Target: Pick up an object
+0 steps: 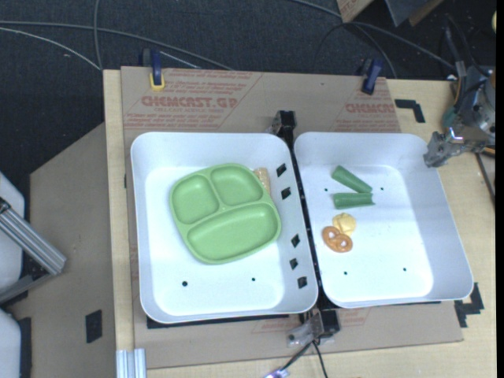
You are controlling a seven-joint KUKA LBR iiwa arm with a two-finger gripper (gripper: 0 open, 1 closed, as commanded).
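Left bin (150, 211): green divided plate (225, 212), tan piece (262, 179) at its edge. Right bin (425, 242): two green pieces (350, 188), pretzel (338, 240), yellow piece (345, 223). Tool (441, 150) at right bin's upper right rim, opening unreadable, arm (476, 109) entering from right.

At the right edge of the camera view, the gripper (438, 150) is a small metallic grey piece with a blocky, angular outline and a dull shine. Behind it sits a cluster of grey and silver hardware, with thin cables in bluish and pale tones looped around it. The parts are blurred, so screws and markings cannot be made out
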